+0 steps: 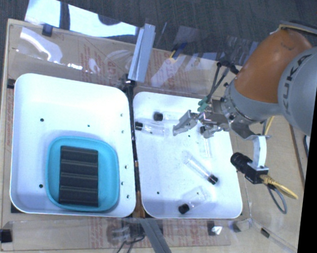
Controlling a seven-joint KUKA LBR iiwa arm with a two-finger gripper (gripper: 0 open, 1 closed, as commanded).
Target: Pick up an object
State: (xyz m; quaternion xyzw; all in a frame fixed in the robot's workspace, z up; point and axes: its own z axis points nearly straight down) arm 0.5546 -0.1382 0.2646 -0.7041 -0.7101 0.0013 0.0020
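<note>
Worktop (49,218): pale board bearing 2 white bins, dark carpet around.
Left bin (36,96): holds a blue tray (83,177).
Right bin (158,174): 3 clear black-capped tubes; the middle tube (200,170) lies diagonally, cap lower right.
Gripper (196,123): fingers apart, holding nothing, above the right bin's far side.

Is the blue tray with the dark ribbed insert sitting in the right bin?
No, the blue tray with the dark ribbed insert sits in the left white bin.

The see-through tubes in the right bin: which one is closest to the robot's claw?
The tube along the back wall, just left of the gripper. The other two lie farther forward.
</note>
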